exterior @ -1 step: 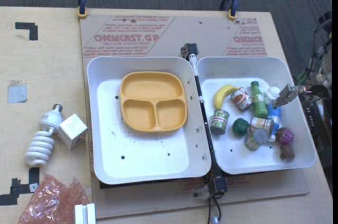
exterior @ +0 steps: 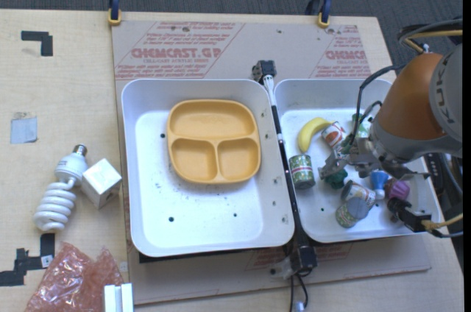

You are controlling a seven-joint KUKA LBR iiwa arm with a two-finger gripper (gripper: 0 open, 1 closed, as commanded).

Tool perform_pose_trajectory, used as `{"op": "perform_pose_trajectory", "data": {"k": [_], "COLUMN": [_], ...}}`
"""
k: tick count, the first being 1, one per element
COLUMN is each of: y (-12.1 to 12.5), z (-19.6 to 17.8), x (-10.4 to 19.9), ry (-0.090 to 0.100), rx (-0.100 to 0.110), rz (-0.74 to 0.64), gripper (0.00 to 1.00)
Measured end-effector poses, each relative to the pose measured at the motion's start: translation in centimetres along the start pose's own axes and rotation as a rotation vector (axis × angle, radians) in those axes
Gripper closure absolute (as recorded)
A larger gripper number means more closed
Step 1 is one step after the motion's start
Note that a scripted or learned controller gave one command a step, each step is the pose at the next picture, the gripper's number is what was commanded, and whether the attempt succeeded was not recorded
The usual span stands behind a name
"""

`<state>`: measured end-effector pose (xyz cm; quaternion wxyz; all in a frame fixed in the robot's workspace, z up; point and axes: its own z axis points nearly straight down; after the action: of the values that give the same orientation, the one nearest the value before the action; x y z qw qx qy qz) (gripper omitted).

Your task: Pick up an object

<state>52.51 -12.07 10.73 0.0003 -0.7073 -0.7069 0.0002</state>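
Observation:
The right bin [exterior: 324,226] holds a yellow banana [exterior: 312,132], a small red-and-white can [exterior: 333,134], a green-labelled can [exterior: 302,171], a grey can lying on its side [exterior: 353,206], a blue piece [exterior: 379,179] and a purple piece [exterior: 398,190]. My gripper [exterior: 344,162] reaches down into this bin from the right, low among the clutter, right above a dark green object [exterior: 335,175]. The grey and orange arm [exterior: 412,108] hides the bin's right part. Nothing is visibly lifted.
The left bin [exterior: 147,215] holds an orange three-compartment tray [exterior: 214,140]. On the bench to the left lie a spiral light bulb [exterior: 59,193], a white cube [exterior: 101,180] and a red mesh bag [exterior: 73,277]. Clamps [exterior: 115,5] sit at the board's far edge.

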Motion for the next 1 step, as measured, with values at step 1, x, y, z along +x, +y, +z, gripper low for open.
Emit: {"op": "perform_pose_trajectory", "data": {"k": [1], "y": [8.79], "z": [-2.63], "x": [-4.67], "ry": [0.006], "rx": [0.057], "rz": [0.013], "gripper": [0.00]}}
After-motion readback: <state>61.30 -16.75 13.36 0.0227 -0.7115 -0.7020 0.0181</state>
